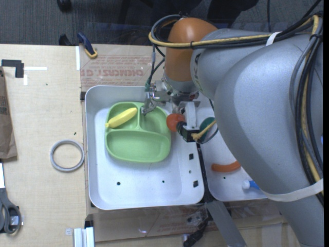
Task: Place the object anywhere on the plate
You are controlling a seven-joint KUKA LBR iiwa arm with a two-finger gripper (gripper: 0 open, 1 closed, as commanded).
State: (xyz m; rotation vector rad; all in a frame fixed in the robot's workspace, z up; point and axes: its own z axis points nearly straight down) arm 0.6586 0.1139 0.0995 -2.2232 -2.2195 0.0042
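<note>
plate point(139, 147): smooth green plastic, slight sheen | bins point(139, 189): glossy white plastic | bench point(41, 112): matt pale wood | arm point(257, 96): smooth grey shell | tool point(149, 105): bare metal

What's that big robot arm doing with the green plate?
The robot arm is reaching in over the left white bin, where a green plate sits. Its gripper hangs just above the plate's top edge. A yellow banana already lies in one of the plate's sections. A small red thing sits by the plate's right rim. I can't tell if the gripper is holding anything.
</note>
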